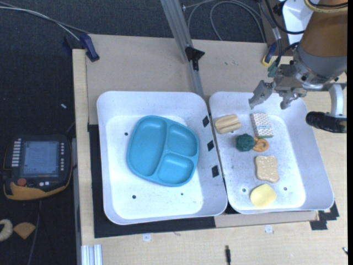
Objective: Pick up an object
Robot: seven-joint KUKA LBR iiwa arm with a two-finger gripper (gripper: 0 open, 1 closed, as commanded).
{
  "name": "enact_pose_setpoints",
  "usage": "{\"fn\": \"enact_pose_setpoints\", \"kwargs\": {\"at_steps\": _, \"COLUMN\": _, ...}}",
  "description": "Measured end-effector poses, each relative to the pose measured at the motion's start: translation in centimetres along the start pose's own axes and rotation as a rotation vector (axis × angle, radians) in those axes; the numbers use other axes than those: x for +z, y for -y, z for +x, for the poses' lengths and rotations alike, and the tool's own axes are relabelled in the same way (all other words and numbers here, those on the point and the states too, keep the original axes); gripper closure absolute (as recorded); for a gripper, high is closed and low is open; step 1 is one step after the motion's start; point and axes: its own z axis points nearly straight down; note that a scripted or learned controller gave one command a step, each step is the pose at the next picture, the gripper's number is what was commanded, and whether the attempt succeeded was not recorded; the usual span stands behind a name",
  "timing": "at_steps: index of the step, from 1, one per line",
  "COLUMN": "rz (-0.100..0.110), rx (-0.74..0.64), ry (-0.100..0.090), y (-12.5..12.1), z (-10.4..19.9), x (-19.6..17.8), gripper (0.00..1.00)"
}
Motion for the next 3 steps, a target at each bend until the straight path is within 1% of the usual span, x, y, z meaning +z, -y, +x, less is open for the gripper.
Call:
{"fn": "enact_pose_setpoints", "kwargs": {"at_steps": 1, "rz": 0.003, "rx": 0.002, "ry": 0.000, "y": 0.4, "z": -0.6, "x": 4.4, "gripper": 0.00}}
{"fn": "enact_pose_setpoints", "kwargs": {"at_steps": 2, "rz": 0.004, "rx": 0.001, "ry": 0.000, "y": -0.6, "z": -0.6, "x": 9.2, "gripper": 0.00}}
{"fn": "enact_pose_setpoints", "kwargs": {"at_steps": 3, "rz": 0.005, "rx": 0.000, "ry": -0.001, "y": -0.7, "z": 0.4, "x": 14.0, "gripper": 0.00}}
